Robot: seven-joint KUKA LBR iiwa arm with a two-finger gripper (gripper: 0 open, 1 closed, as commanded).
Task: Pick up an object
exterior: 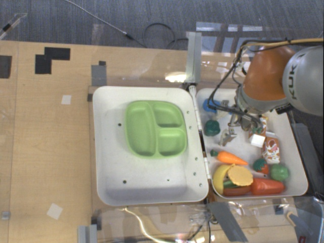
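Arm: the grey arm with the orange band reaches in from the right, over the top part of the right bin.
Tool: the tool hangs over the right bin, pointing down. Its two fingers look a little spread, and nothing is between them.
Right bin: the white right bin sits on the table and holds the toy food.
Toy food: most of it lies piled at the near end of the right bin, just below the tool.
Carrot: an orange carrot lies just under the tool, not touching it.
Banana: a yellow banana lies in the near left corner of the bin.
Cookie: a round tan cookie rests on the pile, beside the banana.
Red piece: a red piece lies along the near wall.
Green ball: a green ball sits near the right wall.
Small carton: a small white and red carton stands next to the green ball.
Dark green thing: a small dark green thing lies to the left of the tool.
Left bin: the white left bin holds a green tray with three parts.
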